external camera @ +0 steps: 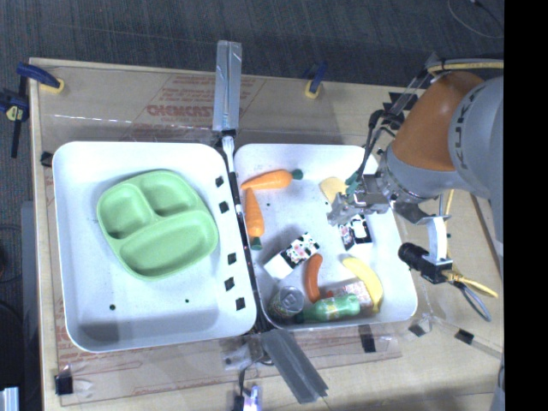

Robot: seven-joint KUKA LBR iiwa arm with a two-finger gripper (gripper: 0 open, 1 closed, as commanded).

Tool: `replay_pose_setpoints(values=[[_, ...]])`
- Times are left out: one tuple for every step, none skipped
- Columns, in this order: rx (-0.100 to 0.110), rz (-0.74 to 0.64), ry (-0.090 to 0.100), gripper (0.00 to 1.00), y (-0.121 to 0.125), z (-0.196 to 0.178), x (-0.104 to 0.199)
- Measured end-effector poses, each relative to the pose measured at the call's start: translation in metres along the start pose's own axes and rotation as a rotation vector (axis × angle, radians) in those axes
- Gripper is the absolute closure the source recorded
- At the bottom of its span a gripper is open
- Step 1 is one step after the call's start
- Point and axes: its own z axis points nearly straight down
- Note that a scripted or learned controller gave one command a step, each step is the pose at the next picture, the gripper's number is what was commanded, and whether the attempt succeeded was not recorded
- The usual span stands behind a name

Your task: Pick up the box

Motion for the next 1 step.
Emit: replay_pose_setpoints(values=[[0.001,-0.091,0.0,1.0,0.0576,-0.0003,0.0205]])
